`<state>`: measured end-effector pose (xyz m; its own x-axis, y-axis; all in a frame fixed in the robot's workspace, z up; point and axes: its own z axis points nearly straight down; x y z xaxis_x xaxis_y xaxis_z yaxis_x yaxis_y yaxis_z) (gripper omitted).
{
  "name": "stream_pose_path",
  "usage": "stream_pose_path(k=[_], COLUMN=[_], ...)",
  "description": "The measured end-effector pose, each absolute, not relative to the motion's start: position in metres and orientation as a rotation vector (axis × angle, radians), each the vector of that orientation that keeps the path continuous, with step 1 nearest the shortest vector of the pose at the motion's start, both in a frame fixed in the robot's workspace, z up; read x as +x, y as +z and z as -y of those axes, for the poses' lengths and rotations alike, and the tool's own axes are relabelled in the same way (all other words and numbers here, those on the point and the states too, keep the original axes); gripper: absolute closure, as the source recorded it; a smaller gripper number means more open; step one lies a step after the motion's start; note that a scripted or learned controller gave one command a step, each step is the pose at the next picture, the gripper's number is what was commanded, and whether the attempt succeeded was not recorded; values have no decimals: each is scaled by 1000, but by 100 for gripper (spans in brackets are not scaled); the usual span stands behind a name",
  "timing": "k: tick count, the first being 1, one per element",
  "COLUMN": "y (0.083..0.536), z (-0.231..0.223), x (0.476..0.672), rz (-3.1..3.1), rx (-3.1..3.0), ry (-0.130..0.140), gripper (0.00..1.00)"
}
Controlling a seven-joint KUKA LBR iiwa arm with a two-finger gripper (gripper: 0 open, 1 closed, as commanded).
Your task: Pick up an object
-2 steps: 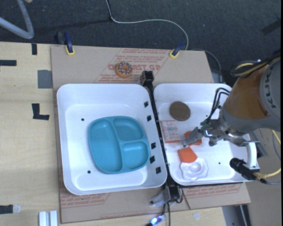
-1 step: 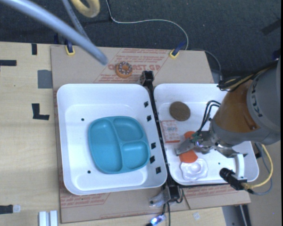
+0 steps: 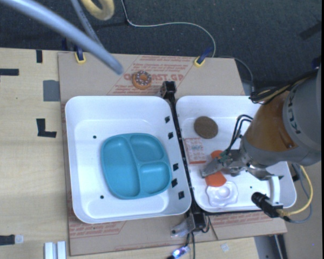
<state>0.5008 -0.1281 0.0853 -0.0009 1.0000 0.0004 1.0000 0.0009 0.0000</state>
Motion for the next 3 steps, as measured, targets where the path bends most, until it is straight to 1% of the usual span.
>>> stream_pose_path(k=[1,2,3], y=[95,136,193], z=[128,124,123], x=[501,502,494], rz=[2224,2223,2225], rx=[-2220,-2219,-2221], ry=[1,-1,-3], gripper=[100,100,100])
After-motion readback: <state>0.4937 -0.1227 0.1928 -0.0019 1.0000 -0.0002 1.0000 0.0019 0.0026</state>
